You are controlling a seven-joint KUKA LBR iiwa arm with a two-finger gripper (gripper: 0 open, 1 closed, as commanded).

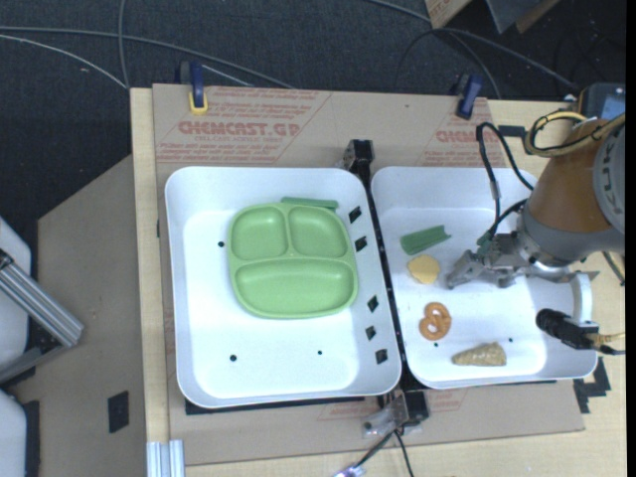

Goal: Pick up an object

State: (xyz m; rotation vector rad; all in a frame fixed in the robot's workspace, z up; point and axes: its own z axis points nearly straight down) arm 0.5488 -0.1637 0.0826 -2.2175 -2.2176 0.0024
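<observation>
In the right bin (517, 182) lie a green flat strip (424, 238), a yellow rounded piece (424, 268), an orange pretzel-shaped piece (434, 321) and a tan wedge (480, 355). My gripper (463, 269) hangs low over this bin, just right of the yellow piece and above the pretzel piece. Nothing shows between its grey fingers (460, 263). The arm with its orange band (571, 192) comes in from the right.
The left bin (199, 296) bears a green divided plate (292, 260) with a green strip (310, 204) at its far edge. Black clips (370, 286) line the divider between the bins. Cables loop over the arm at the right.
</observation>
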